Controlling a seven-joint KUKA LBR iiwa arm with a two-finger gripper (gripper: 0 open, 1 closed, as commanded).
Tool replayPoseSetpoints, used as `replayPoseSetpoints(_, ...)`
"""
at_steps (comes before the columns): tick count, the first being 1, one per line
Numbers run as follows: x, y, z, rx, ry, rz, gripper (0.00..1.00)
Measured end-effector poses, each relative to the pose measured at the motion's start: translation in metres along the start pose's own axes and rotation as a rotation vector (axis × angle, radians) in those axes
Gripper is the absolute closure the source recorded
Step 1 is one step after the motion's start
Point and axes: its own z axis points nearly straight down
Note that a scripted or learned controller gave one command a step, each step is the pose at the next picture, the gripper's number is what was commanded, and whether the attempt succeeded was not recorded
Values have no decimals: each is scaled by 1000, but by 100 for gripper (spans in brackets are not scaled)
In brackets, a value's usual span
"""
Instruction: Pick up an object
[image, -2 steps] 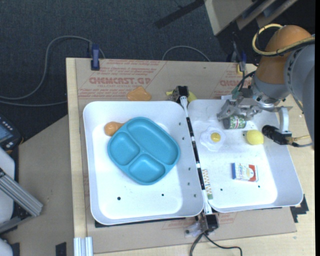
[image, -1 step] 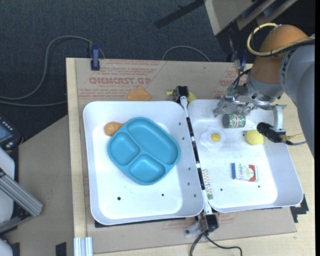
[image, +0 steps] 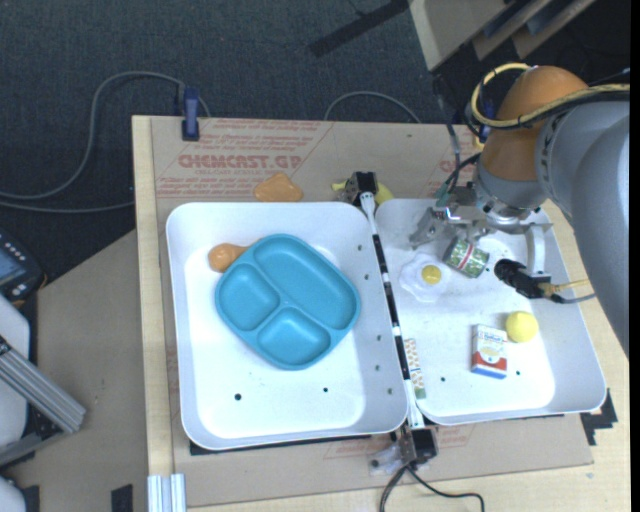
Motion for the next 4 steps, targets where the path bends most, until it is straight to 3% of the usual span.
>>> replayPoseSetpoints(1, -1, -26, 0, 3, 0, 3, 0)
replayPoseSetpoints(2, -1, -24, -11, -3, -1, 3, 100)
replayPoseSetpoints(3, 67, -78, -106, -4, 2, -3, 100)
replayPoseSetpoints(4, 63, -78, -100, 1, 0, 2, 0)
